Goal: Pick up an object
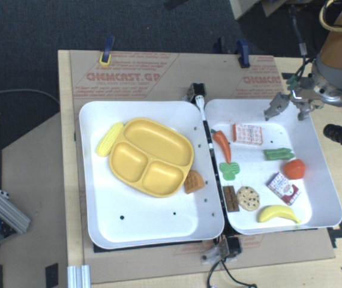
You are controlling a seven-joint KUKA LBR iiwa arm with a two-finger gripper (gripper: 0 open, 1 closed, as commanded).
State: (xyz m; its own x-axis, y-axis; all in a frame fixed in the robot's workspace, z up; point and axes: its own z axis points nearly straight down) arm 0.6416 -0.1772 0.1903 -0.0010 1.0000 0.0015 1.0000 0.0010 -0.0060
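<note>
The gripper (288,107) hangs over the far right corner of the right bin (324,161), its two fingers spread apart with nothing between them, one tip toward the left and one toward the right. Every candidate lies nearer to the camera and mostly leftward of it. The closest is the red-and-white packet (247,134), just left and near of the left fingertip, lying flat with its long side running left to right, roughly in line with the finger spread, so the wrist would likely need a turn to close across its short side. Next comes the green piece (278,154), also lying left to right, almost straight below the gripper in the view, with the red tomato (294,169) touching or just beside its near right end; I cannot quite tell which. Further near sit a second small packet (282,188), a cookie (248,197) beside a brown bar (231,199), and a banana (278,214). A carrot (221,145) and a green broccoli-like piece (229,170) lie along the left wall. The left bin (99,215) holds a yellow tray (150,156), a corn cob (110,138) and a brown lump (193,182), well apart from the arm.
</note>
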